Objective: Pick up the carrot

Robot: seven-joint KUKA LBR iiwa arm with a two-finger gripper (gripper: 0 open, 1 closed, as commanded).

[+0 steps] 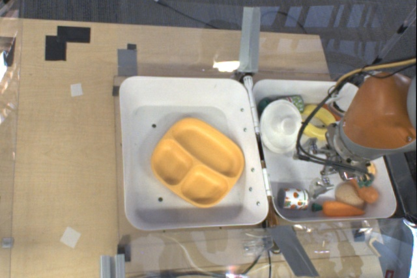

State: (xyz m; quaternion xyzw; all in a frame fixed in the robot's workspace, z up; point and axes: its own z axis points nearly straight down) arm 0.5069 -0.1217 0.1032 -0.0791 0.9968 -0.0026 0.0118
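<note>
The arm (381, 117) comes in from the 3 o'clock side and hangs over the right bin (287, 166). Its orange band is the big round part on top, and the grey wrist sits just under it. The gripper (324, 180) points down toward the 6 o'clock end of that bin. I cannot tell if it is wide or closed, and nothing shows in it. The carrot (342, 208) lies flat at the bin's 6 o'clock edge, just below the gripper. A small can (294, 198) lies beside the carrot, at its 9 o'clock side. A white bowl (281, 125) and a banana (317, 122) sit at the bin's 12 o'clock end. The left bin (140, 140) holds a yellow plate (197, 161) with three parts.
</note>
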